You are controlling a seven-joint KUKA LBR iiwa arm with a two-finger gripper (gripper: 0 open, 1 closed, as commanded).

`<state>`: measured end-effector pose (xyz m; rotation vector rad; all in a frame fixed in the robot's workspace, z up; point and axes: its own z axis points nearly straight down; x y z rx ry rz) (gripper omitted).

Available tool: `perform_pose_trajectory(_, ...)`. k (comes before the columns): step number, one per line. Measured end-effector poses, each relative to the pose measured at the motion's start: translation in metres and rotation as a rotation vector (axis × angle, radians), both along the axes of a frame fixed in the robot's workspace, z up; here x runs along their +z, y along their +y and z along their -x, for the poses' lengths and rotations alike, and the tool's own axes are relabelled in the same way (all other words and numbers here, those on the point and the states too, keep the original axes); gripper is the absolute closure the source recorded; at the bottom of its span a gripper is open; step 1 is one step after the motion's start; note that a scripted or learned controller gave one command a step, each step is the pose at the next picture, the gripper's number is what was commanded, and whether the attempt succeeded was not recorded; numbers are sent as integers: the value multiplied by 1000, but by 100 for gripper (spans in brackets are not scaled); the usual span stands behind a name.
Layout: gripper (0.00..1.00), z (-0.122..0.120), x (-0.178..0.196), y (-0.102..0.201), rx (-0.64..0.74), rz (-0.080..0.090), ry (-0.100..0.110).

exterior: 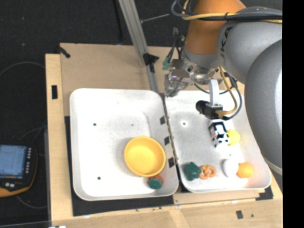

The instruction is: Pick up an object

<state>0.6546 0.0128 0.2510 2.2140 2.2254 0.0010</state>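
Bench (102, 63) bears bins; claw (175, 85) blurred; teal object (155, 183) half-hidden behind bowl (145, 156).

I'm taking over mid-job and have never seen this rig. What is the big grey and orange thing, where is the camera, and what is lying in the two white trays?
The grey and orange shape is a robot arm reaching in from the right; its gripper hangs over the far edge of the trays. One fixed camera looks down at a slant. The left bin holds a yellow bowl and a small green and red piece near the front edge. The right bin holds a green toy, an orange pretzel shape, a white ball, an orange ball, a yellow ball and a black and white piece. I cannot see anything held.
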Motion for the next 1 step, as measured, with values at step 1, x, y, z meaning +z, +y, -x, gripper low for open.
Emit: perform_pose_trajectory(1, 100, -2, -12, 49, 0, -1, 4)
